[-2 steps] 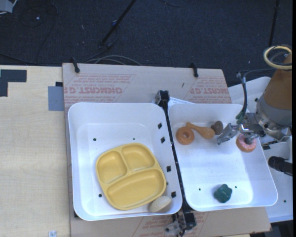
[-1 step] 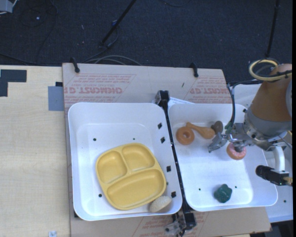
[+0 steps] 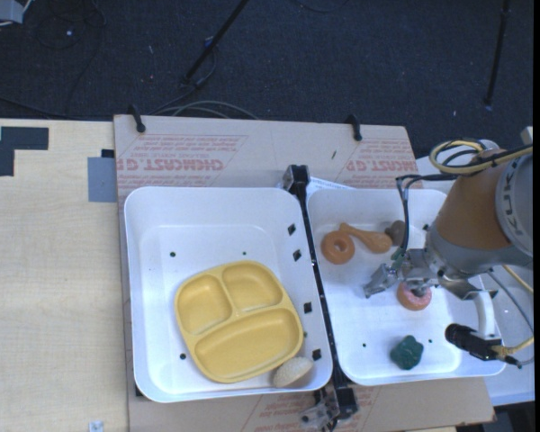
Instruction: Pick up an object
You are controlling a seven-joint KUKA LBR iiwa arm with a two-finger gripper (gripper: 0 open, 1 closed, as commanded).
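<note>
At the near edge of the left bin (image 3: pixel 153 207) you see a beige rounded object (image 3: pixel 293 372), touching the near corner of the yellow divided tray (image 3: pixel 239 320). The tray has three compartments and lies tilted across the near half of that bin.

In the right bin (image 3: pixel 360 363), note the dark green object (image 3: pixel 407 353) near the front wall. An orange ring (image 3: pixel 337 248) lies toward the far side, with a tan elongated piece (image 3: pixel 371 238) touching it on the right. A small grey-brown object (image 3: pixel 395 231) lies just beside that piece.

You find the arm (image 3: pixel 477 214) reaching in from the right over the right bin. The gripper (image 3: pixel 391 279) sits low over the bin floor, between the orange ring and the green object. A pink round object (image 3: pixel 415 297) lies just beside the gripper on its right, partly covered by the wrist. You cannot tell how far the gripper is open, or whether it has hold of anything.
</note>
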